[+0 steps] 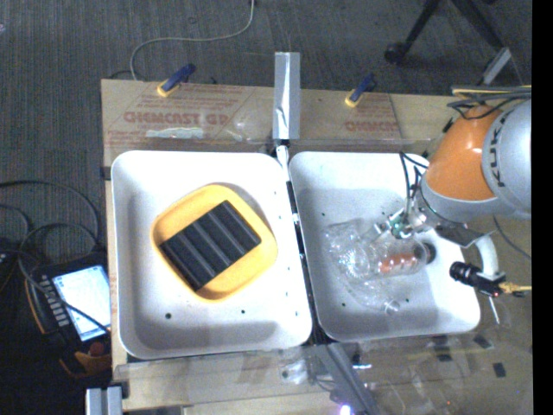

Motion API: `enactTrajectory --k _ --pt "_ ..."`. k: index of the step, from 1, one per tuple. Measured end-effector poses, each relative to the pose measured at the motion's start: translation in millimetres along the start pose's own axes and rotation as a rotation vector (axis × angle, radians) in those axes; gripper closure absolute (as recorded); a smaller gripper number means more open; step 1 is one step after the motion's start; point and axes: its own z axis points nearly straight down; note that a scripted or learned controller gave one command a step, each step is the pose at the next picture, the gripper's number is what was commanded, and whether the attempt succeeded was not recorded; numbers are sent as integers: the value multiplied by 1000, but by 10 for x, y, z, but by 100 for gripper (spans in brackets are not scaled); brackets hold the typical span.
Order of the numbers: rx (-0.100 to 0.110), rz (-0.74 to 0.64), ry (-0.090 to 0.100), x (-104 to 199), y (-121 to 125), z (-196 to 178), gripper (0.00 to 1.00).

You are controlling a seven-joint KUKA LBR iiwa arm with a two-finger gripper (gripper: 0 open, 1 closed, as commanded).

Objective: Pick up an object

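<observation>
A yellow pad with a black ribbed top (214, 240) lies tilted in the left bin (138, 318). In the right bin (346, 180) lies a crumpled clear plastic bag (367, 253) with something reddish inside near its right end. My gripper (403, 226) reaches down from the right, under the orange band of the arm (462, 167), and is right at the bag's upper right edge. The wrist and cables hide its tips, and I cannot tell whether it touches or holds the bag.
A grey upright post (286, 93) stands behind the divide between the bins. Blue and yellow clamps (175, 79) sit on the board behind. A black cable end (471, 275) hangs over the right bin's right rim. A tablet (78, 296) lies on the floor at left.
</observation>
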Motion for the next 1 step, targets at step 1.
enactTrajectory --k 1 --pt "2 -177 -2 478 48 -2 0"
